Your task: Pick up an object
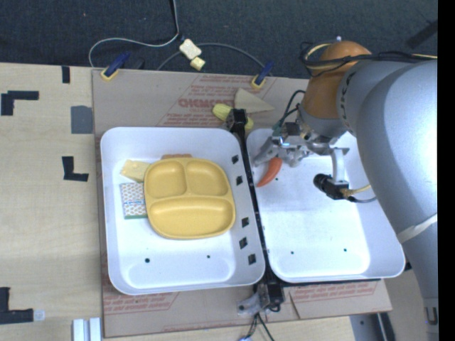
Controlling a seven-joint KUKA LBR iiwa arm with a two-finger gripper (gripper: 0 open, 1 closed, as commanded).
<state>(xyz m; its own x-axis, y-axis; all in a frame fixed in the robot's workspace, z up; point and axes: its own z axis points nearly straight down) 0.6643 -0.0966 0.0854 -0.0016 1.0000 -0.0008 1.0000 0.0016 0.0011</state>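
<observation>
The gripper sits at the 11 o'clock corner of the right bin, fingers closed on the upper end of the carrot, whose tip touches the floor; the lift remains to be done.

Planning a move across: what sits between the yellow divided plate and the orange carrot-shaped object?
In the camera view, the black divider where the two bins meet lies between the yellow divided plate and the orange carrot-shaped object.
</observation>
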